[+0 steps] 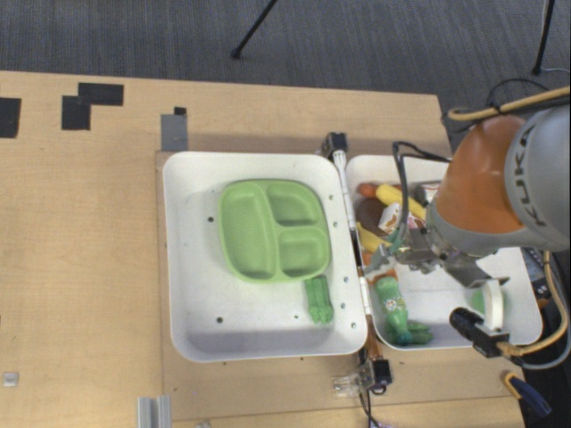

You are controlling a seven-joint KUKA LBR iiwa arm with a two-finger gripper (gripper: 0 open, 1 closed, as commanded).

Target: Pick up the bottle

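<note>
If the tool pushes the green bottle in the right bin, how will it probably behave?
The green bottle lies on its side, so it would probably roll or slide on the smooth right bin. It looks like light plastic. Crowded toys may block it.

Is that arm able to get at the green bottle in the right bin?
Probably yes: the arm hangs right above that bin, and the bottle lies uncovered beside it, nothing on top.

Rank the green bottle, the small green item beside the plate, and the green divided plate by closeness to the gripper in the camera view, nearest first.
Measured from the gripper, over the right bin:
1. Green bottle, in the right bin just below the gripper.
2. Small green item, in the left bin by its right wall.
3. Green divided plate, in the middle of the left bin, farthest left.
</note>
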